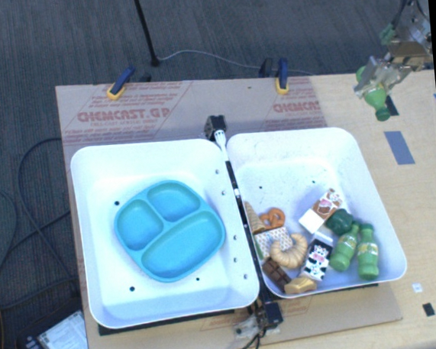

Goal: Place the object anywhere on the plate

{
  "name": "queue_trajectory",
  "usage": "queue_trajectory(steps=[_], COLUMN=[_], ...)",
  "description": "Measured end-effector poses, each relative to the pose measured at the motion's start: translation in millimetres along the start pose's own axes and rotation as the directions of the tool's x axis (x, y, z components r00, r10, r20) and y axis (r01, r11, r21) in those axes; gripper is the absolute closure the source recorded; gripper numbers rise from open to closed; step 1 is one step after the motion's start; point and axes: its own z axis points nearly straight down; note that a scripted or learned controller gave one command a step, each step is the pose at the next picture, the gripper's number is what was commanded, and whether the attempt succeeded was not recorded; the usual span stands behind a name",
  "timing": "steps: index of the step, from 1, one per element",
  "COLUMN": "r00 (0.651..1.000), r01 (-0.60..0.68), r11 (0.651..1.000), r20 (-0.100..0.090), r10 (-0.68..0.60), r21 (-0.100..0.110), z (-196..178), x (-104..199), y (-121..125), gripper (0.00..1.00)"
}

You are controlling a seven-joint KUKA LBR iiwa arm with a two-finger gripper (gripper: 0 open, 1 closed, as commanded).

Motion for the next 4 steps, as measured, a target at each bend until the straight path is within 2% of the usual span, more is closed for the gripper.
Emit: queue_trajectory(steps=[2,3,4], r00=[1.0,1.0,1.0], r01=[0.0,0.0,0.001], r11=[1.0,1.0,1.0], r20=[-0.001,0.0,-0.001], r10=[0.0,0.0,-0.001], r21=[-0.001,0.002,-0.002], z=[-16,22,-6], x=[3,-3,-3], y=[-7,0,-5], gripper=[1.0,1.0,1.0])
